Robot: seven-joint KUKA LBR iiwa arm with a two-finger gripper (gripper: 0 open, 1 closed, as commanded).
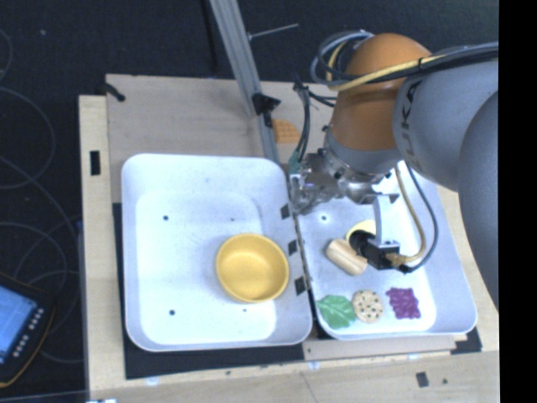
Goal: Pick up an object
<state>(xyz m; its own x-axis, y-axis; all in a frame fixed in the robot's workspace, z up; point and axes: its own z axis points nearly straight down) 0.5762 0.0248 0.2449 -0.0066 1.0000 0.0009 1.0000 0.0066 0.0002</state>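
From my remote seat I see the grey arm with its orange band reaching over the right white bin point(449, 305), its two-finger gripper point(309, 193) low near that bin's upper left corner; whether it is clenched or released I cannot tell. In that bin lie a tan cylindrical block point(346, 257) near the middle, and along the bottom edge a green leaf-shaped piece point(336, 310), a round speckled cookie point(367, 306) and a purple grape cluster point(404, 302). Beside that bin, the left white bin point(159, 225) holds a round yellow bowl point(251, 268).
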